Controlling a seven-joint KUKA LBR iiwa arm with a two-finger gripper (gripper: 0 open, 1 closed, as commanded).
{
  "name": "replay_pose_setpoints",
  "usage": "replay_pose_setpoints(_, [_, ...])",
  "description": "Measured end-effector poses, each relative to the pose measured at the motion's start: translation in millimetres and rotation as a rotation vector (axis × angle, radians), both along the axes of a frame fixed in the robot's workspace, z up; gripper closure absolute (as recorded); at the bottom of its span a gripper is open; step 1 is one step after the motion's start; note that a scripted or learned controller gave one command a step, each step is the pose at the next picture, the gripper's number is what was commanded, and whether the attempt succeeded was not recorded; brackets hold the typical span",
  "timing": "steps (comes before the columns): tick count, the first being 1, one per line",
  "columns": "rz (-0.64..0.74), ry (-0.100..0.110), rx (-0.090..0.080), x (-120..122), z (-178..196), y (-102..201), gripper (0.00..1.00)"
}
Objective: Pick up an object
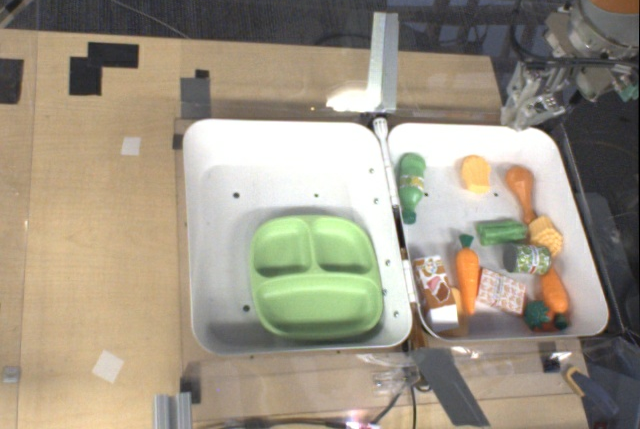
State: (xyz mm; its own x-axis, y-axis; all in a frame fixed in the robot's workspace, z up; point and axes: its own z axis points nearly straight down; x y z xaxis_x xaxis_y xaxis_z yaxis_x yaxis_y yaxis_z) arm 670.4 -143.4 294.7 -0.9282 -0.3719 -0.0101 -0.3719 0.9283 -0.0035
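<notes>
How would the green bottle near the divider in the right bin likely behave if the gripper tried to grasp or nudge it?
The green bottle lies on its side, so its rounded body would probably roll if nudged. It looks like smooth plastic, so fingers may slip unless they close across its width. It sits against the right bin's dividing wall, leaving little room on that side.

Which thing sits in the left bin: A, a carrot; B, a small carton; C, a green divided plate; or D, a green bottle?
C: the green divided plate lies alone in the left bin, while the carrot, green bottle and small carton all lie in the right bin.
</notes>
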Motion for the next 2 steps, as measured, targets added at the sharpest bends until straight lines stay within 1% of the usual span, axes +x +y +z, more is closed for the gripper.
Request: replay_pose_setpoints(2, [0.0, -0.029, -0.001, 5, 31, 2, 1.0])
